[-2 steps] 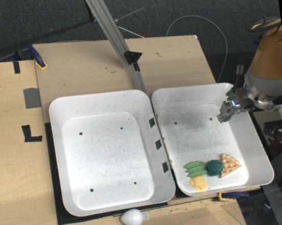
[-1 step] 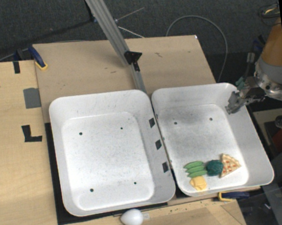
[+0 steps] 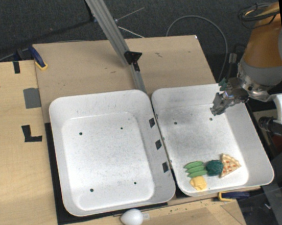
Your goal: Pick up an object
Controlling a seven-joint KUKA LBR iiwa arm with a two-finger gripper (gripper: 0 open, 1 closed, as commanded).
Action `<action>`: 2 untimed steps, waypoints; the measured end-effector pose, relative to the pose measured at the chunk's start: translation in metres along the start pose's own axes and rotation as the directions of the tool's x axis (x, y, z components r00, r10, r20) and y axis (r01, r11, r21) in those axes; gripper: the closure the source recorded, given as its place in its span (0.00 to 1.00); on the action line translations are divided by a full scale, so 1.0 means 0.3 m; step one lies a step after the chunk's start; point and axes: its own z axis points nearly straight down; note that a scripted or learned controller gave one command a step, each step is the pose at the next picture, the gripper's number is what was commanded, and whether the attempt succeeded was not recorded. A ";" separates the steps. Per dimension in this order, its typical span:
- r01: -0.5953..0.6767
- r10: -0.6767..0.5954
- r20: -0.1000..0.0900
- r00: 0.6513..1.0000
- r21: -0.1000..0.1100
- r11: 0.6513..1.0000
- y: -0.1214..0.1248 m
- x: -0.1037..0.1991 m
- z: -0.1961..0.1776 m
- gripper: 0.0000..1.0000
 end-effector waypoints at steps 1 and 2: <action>0.001 -0.001 0.000 1.000 0.000 1.000 0.063 0.157 0.028 1.00; 0.001 -0.001 0.000 1.000 0.002 1.000 0.094 0.330 0.061 1.00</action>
